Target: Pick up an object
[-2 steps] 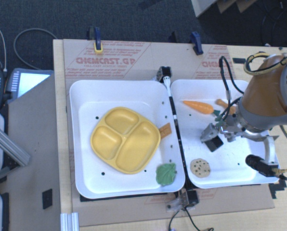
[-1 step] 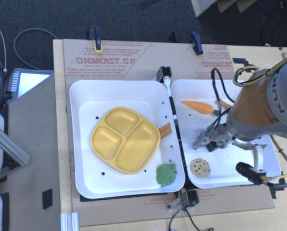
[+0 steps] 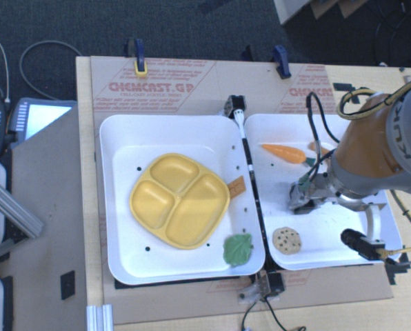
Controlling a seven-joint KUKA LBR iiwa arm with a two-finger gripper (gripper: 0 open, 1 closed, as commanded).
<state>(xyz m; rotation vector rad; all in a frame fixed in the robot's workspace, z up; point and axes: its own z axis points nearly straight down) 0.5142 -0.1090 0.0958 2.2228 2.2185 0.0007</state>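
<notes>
My gripper (image 3: 303,200) is low in the right bin (image 3: 329,254), near its middle, with the grey arm and its orange band coming in from the right. An orange carrot (image 3: 284,152) lies in that bin's far part, above and to the left of the gripper. A round speckled cookie (image 3: 286,240) lies near the bin's front left corner, just below the gripper and apart from it. Nothing can be made out in the gripper's grasp.
The left bin (image 3: 116,185) holds a yellow divided plate (image 3: 180,200), a green leaf-shaped piece (image 3: 238,249) at its front right, and a small brown block (image 3: 236,186) against the plate's right rim. A black divider rail (image 3: 250,178) runs between the bins.
</notes>
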